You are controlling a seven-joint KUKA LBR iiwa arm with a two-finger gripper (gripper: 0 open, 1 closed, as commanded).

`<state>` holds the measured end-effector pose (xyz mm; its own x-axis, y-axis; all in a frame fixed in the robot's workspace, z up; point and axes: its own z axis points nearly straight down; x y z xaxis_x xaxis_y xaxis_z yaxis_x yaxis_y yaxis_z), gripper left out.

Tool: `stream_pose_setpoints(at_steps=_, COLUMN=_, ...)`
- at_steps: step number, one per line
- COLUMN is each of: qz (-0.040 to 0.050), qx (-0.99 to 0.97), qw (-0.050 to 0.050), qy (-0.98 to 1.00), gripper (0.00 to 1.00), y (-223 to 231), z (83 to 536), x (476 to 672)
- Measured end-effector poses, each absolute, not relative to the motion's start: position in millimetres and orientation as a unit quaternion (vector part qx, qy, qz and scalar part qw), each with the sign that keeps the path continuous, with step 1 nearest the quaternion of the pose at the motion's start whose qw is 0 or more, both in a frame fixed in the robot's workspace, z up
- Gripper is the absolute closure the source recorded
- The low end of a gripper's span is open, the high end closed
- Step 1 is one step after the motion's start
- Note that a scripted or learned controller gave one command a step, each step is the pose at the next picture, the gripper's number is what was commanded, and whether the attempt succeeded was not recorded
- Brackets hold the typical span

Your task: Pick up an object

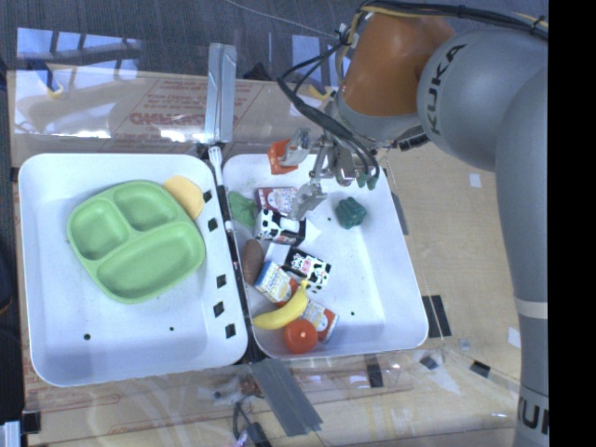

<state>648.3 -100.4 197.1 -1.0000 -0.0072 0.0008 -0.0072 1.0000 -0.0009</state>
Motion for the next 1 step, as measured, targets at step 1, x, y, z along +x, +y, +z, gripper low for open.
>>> stream_pose_setpoints(at_steps=1, qz=0.0003, qx=-0.037, qw=-0.009, qy=-0.999, gripper=0.00, y=-98.0, z=128.3, x=582.6)
